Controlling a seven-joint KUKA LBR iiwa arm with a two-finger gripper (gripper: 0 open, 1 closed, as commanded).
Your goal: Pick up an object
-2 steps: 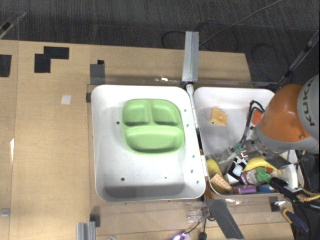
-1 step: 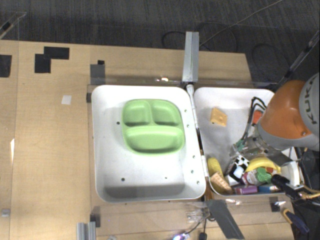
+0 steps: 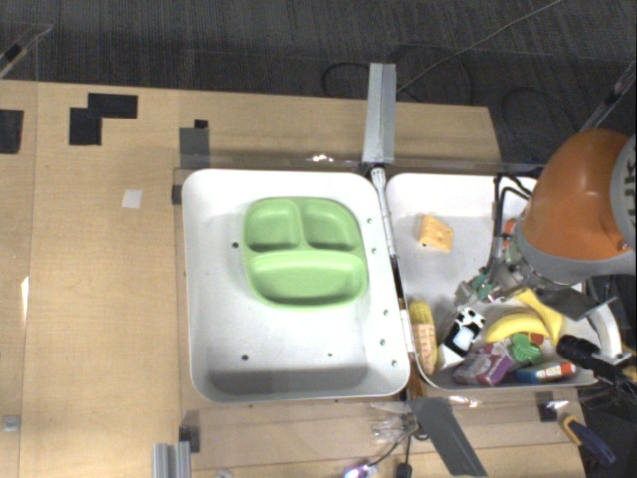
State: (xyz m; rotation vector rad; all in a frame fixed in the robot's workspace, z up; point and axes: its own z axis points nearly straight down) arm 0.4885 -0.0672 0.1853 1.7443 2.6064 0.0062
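Your bench (image 3: 90,267) carries, by size:
- left bin (image 3: 214,366), with a green divided plate (image 3: 303,251) lying near its middle
- right bin (image 3: 448,202), with the arm (image 3: 582,207) reaching over its right side
- claw (image 3: 485,287), low above the bin floor; whether it is spread or pressed together, you cannot tell
- banana (image 3: 526,323), beside the claw
- corn cob (image 3: 424,333), against the left wall
- cheese wedge (image 3: 434,233), alone near the back
- black-and-white toy (image 3: 464,329), just below the claw
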